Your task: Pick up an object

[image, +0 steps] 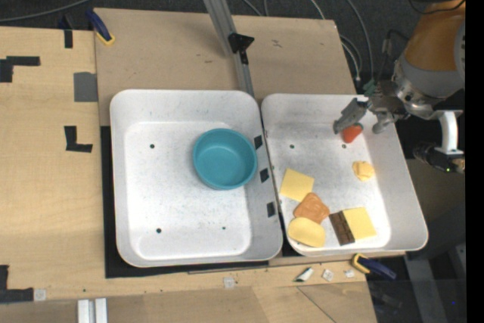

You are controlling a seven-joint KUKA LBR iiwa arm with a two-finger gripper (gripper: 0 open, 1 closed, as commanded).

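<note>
My gripper (360, 124) hangs over the far part of the right bin (401, 185), with its two grey fingers spread apart, so it is open. A small red object (352, 135) lies on the bin floor just under the left fingertip (342, 125), not clamped between the fingers. Further forward in the same bin sit a small yellow lump (364, 171), a yellow square (296, 184), an orange-brown piece (311, 206), a yellow oval (306, 232) and a yellow block with a dark brown bar (353, 225).
The left bin (136, 163) holds a blue bowl (224, 157) near its right wall. A grey metal pole (219, 11) slants across the back of the bench. Cables run behind the bins. The arm's orange band (435, 30) rises at the right.
</note>
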